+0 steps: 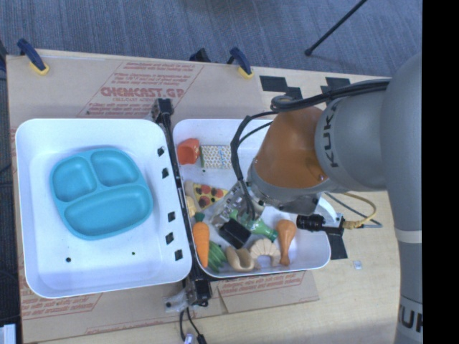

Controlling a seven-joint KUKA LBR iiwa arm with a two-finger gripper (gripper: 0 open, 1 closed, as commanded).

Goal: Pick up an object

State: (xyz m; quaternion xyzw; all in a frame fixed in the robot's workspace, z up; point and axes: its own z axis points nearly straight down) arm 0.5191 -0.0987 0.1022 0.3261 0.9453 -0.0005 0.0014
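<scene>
near the front of the right bin lie a carrot, a croissant and a drumstick. the gripper sits low among them; whether it is open or grips anything, i cannot tell. nothing looks lifted yet. farther left, the blue tray.

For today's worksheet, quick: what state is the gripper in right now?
Gripper: low in the right bin among the toys; open or closed cannot be told.

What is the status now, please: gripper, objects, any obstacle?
Gripper low in right bin, among toy food; grasp unclear. Carrot, drumstick, pizza slice lie loose, crowded together. Blue tray in left bin.
</scene>
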